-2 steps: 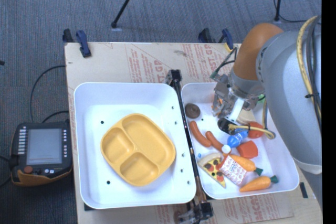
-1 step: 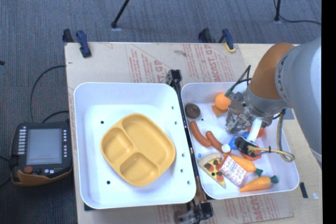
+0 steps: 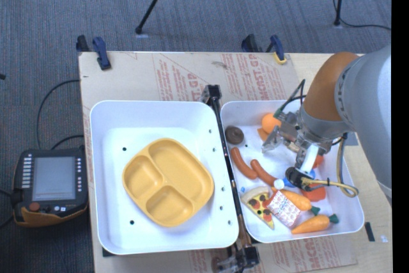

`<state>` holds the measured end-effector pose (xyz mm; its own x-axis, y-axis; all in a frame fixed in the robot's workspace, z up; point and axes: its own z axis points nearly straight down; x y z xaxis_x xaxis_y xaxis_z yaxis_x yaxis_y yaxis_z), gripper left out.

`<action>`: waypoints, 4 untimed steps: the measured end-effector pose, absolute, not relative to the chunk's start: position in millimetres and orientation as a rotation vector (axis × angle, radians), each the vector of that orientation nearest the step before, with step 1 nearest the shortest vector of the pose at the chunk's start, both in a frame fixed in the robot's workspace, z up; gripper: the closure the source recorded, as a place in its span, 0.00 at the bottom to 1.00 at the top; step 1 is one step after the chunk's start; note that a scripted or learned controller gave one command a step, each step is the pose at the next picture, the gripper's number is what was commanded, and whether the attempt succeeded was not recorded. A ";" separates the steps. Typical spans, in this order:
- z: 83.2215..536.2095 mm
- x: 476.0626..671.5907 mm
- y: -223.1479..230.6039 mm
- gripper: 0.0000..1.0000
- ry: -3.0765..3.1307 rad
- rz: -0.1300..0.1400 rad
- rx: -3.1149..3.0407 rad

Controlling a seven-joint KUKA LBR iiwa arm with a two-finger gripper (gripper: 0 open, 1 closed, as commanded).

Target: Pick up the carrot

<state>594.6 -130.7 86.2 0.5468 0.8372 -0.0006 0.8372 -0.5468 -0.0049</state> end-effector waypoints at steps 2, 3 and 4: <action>95.4 643.5 -80.7 1.00 -1.415 0.008 -2.798; 85.9 582.2 -117.4 1.00 -1.527 0.006 -2.740; 86.1 582.4 -117.1 0.00 -1.527 0.005 -2.740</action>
